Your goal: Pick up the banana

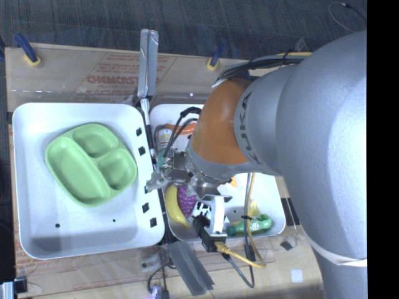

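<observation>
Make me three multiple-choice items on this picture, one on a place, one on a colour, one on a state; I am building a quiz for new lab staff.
1. Where does the green plate lie?
A. in the left bin
B. in the right bin
C. on the floor

2. What colour is the band above the arm's wrist?
A. blue
B. orange
C. white

3. How does the banana lie?
A. on the green plate
B. lifted high above both bins
C. low in the right bin, below the wrist

Answers: 1 A, the plate sits inside the left bin. 2 B, the band is orange. 3 C, the yellow banana shows beside a purple thing in the right bin.
</observation>
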Controlling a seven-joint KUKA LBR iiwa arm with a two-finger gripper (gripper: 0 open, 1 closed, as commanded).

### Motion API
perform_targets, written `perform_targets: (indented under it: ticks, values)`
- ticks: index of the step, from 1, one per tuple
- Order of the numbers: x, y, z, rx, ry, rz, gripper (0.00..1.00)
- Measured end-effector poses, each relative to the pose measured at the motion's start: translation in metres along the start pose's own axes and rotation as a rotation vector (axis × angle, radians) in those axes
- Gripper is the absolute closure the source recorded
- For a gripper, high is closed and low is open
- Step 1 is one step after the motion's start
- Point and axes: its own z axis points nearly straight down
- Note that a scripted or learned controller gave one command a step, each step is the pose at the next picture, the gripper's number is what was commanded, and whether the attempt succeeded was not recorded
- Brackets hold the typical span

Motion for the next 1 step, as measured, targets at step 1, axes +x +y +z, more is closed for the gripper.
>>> perform_targets:
  ticks: [1]
  values:
    - [0.0000,0.0000,0.0000,0.000,0.000,0.000,0.00]
